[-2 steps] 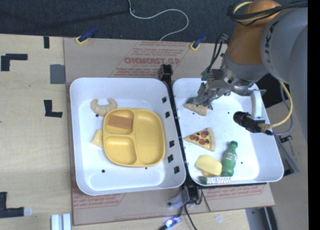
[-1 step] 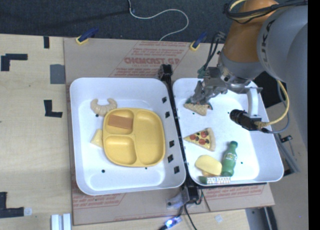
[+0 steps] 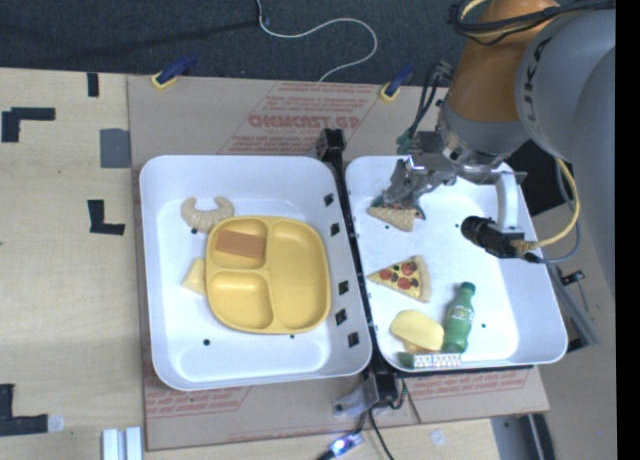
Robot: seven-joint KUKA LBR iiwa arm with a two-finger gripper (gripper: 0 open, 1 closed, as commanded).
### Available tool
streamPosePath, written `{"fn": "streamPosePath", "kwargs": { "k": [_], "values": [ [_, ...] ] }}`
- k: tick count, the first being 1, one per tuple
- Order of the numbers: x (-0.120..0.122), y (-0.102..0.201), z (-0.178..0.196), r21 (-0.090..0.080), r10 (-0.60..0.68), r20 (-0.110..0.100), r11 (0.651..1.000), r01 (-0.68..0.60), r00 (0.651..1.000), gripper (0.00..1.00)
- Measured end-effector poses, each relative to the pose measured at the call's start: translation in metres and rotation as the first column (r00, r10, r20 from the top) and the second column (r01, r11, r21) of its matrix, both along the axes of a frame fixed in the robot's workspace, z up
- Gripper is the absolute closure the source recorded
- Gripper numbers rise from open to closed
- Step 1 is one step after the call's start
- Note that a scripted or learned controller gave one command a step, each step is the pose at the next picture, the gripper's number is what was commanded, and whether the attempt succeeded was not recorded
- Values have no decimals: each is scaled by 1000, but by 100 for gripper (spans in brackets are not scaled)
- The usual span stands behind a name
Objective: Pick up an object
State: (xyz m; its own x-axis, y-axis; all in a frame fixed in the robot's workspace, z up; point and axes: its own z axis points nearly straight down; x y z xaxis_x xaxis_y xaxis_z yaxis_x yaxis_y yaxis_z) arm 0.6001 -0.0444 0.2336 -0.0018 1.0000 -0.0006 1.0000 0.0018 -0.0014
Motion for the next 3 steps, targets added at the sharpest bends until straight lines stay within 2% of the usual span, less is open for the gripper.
{"fn": "streamPosePath", "kwargs": {
  "k": [1,2,3],
  "values": [
    [-5,5,-17,-1,-1,-1,1000,1,1000,100],
    [5,2,-3,0,1,1,1000,-1,1000,100],
    [2,-3,-19,-1,-1,-2,1000,1,1000,100]
  ]
}}
